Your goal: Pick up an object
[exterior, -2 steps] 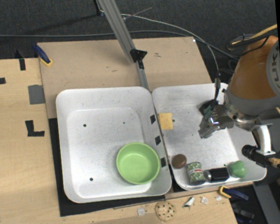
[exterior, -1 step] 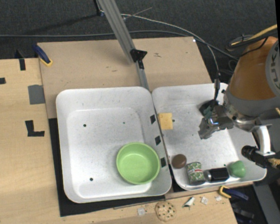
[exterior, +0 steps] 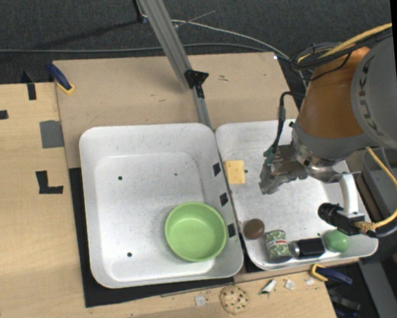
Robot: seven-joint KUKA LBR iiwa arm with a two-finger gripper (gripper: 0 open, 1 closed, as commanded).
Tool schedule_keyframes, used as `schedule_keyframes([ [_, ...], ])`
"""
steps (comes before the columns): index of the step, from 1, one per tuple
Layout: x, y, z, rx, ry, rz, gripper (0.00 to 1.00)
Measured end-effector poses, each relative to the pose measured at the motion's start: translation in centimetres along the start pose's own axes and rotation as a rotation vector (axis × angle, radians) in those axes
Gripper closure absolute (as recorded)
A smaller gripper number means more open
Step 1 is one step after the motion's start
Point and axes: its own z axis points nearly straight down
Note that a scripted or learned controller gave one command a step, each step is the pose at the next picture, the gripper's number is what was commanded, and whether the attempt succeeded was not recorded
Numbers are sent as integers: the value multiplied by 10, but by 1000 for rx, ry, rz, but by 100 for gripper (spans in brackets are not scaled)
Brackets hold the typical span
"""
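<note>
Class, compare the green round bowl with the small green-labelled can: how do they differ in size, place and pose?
The green round bowl is much bigger than the small green-labelled can. The bowl sits in the left white bin; the can is in the right white bin, along its near edge. The bowl stands upright, mouth open; the can seems to lie on its side. Both are largely green.

1. The scene is viewed by a single camera, fixed above the bench (exterior: 21, 207) and aimed downward at a slant.
2. Both white bins are taken in whole: the left bin (exterior: 113, 145) lies near the middle of the frame, the right bin (exterior: 249, 136) toward the right.
3. A moderate distance is kept, so that bench surface is seen around the bins and dark floor along the top.
4. The arm (exterior: 346, 98) is seen entering from the right edge.
</note>
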Motion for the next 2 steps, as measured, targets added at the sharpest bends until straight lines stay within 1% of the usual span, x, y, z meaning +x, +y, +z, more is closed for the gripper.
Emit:
schedule_keyframes([
  [1,56,-3,0,4,0,-1,100],
  [2,112,8,-9,2,0,-2,100],
])
